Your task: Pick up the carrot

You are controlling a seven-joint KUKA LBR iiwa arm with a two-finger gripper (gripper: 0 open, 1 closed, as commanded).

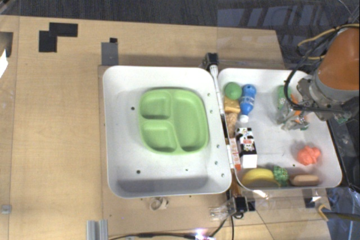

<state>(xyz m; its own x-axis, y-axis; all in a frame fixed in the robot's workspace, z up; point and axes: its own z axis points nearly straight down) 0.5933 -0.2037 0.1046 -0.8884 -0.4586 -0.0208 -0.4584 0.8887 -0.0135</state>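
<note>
Carrot point(283, 99): apparently the green-topped orange piece in the upper part of the right bin point(332, 137), directly beneath the claw point(293, 118), grip state impossible to tell; judged at grasp stage, next calling for a firm close and straight lift.

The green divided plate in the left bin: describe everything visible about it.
The green divided plate is a light green, matte, plastic-looking tray with rounded corners and three recessed compartments: two smaller ones on the view's left, one long one on its right. It lies flat, slightly rotated, near the middle of the left white bin, resting on the bin's floor.
</note>
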